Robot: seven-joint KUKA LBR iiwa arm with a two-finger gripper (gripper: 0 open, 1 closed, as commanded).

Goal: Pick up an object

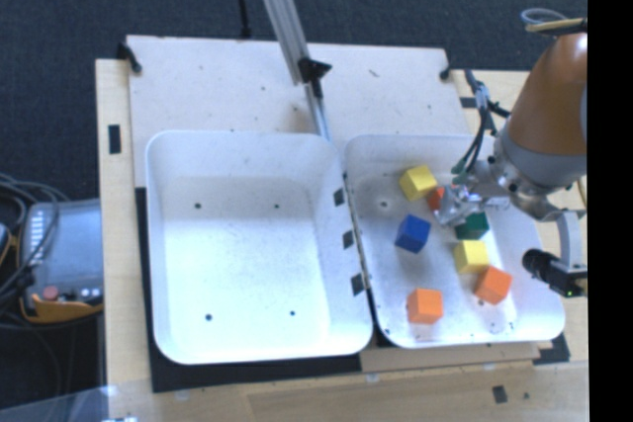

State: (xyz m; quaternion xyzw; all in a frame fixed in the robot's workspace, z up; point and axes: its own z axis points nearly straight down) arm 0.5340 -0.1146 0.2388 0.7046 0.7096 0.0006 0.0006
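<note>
From above, the grey arm's claw (457, 210) hangs low in the right white plastic bin (368, 175), among small coloured blocks: a yellow cube (418, 181), blue cube (412, 233), green block (474, 225), second yellow cube (472, 255) and two orange cubes (425, 304) (493, 285). Whether the claw grips anything cannot be told. The left white bin (168, 163) sits beside it on the table (114, 104).

Pale wooden bench (114, 212) topped by a speckled white board (218, 84); on it, side by side and touching along their inner rims, two shallow white bins: left bin (168, 242) and right bin (371, 173); black mat edge (257, 369) showing beneath the left bin's front.
</note>
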